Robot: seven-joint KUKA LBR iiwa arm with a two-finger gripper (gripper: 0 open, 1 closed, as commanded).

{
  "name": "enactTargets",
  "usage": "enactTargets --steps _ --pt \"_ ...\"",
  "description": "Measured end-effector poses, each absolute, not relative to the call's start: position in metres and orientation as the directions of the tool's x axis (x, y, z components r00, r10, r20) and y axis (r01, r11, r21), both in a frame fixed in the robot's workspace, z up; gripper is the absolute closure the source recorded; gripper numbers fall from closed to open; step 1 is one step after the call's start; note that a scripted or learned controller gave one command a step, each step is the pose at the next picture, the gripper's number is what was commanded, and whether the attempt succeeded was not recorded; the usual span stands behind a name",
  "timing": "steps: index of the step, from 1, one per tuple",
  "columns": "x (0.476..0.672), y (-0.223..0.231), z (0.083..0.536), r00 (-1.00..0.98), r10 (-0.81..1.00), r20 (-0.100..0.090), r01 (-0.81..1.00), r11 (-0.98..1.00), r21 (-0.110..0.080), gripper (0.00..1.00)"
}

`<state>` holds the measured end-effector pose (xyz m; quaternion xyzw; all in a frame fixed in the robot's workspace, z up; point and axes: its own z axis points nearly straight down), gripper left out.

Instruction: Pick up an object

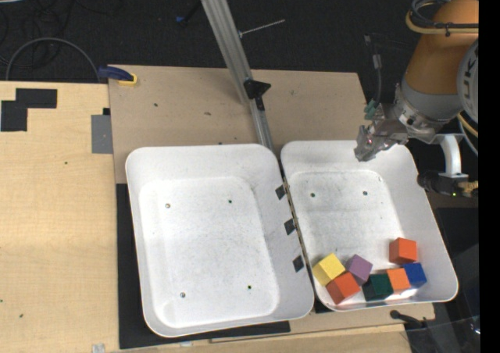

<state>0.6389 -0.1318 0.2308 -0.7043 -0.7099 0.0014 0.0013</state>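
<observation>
the gripper [369, 145] hangs over the far edge of the right bin [344, 187]. i cannot tell how it is set, and nothing shows in it. the blocks sit well apart from it, in the bin's near corner: a yellow block [330, 267], a purple block [359, 267], two red blocks [403, 250], an orange block [398, 278], a green block [378, 287] and a blue block [416, 274]. the left bin [203, 234] lies beside it.
</observation>
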Motion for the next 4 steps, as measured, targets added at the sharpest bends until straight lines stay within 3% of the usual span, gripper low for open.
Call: enactTargets --steps 1,2,3,4 --pt "0.593 -0.076 0.360 -0.003 1.000 0.001 1.000 0.003 0.006 1.00" --pt "0.631 -0.020 0.362 -0.005 1.000 0.001 1.000 0.005 0.000 1.00" --pt "0.567 0.011 0.255 -0.003 1.000 0.001 1.000 0.003 -0.015 1.00" --pt "0.588 0.065 0.309 -0.005 1.000 0.002 1.000 0.005 0.003 1.00"
